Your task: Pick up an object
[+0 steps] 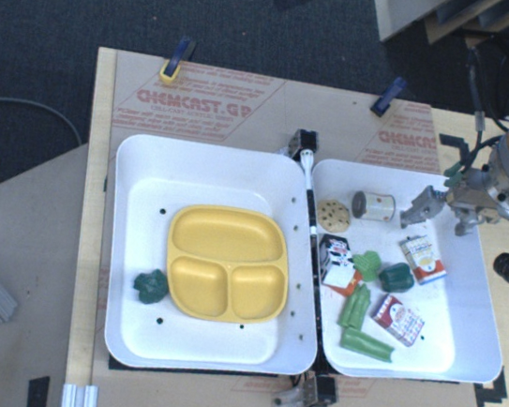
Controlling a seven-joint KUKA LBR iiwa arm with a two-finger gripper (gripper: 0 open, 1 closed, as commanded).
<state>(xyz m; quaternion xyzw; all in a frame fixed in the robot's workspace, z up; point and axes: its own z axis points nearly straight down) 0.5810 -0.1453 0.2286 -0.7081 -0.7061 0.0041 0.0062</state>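
The right bin (476,307) holds several small items. Among them are a round cookie (334,214), a silver can (373,206) lying on its side and a white and red carton (421,255). There is also a dark green piece (396,276), a red box (397,321) and green vegetable pieces (355,308). My gripper (442,215) hangs over the bin's back right part, just right of the can and above the carton. It is open, with nothing between its fingers.
The left bin (132,227) holds a yellow divided plate (227,262) and a green broccoli toy (151,285). A black, white and red packet (335,257) lies by the divider between the bins. Clamps (173,61) pin the board at the back.
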